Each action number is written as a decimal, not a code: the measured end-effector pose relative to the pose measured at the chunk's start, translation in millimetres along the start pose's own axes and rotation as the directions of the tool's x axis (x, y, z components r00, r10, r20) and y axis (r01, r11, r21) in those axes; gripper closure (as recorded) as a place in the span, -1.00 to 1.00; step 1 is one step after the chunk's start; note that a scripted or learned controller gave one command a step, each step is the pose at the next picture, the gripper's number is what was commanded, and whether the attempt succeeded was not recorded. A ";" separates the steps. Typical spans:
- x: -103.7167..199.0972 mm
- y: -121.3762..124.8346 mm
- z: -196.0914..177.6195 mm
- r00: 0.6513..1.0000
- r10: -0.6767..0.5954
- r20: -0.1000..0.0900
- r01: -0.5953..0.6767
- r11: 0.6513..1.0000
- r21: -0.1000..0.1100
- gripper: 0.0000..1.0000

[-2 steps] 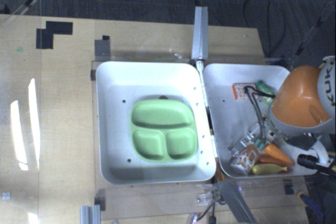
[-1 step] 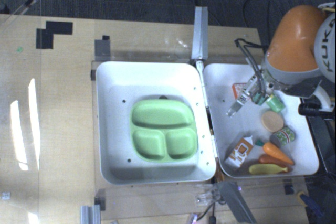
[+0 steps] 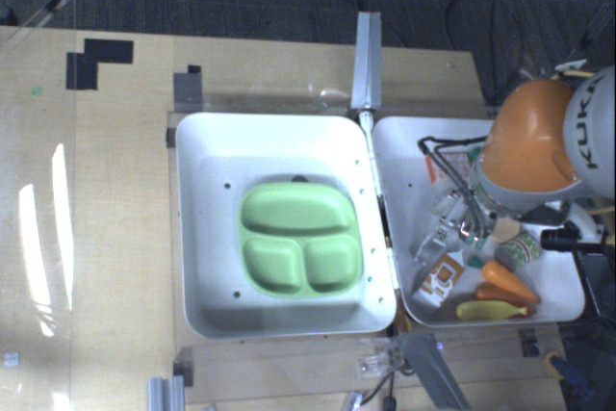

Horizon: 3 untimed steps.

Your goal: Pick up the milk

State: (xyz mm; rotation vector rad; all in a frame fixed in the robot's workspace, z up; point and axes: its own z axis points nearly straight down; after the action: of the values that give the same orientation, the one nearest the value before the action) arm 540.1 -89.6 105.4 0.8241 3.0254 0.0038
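Camera view: wooden surface (image 3: 115, 236) carries two white bins. Left bin (image 3: 207, 159) holds a green three-compartment tray (image 3: 300, 238), lying flat near the middle. Right bin (image 3: 404, 159) is crowded. Milk carton (image 3: 440, 281), brown and white, lies near the front left of that bin. Just right of it: carrot (image 3: 507, 282), with a yellow banana (image 3: 493, 309) in front and a green can (image 3: 521, 251) behind. Arm's orange band (image 3: 529, 138) hangs over the bin; claw (image 3: 460, 224) sits low behind the carton, its opening impossible to tell.
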 end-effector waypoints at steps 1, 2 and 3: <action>38.3 -21.2 0.2 0.995 -0.097 0.001 0.097 0.995 0.000 -1.00; -5.4 -40.0 16.0 0.973 -0.230 0.005 0.230 0.973 -0.002 -1.00; -8.2 -37.2 2.5 0.974 -0.226 0.017 0.226 0.974 -0.005 1.00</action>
State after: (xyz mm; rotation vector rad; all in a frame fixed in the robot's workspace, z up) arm 528.3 -125.8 102.7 0.4715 3.0821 0.0069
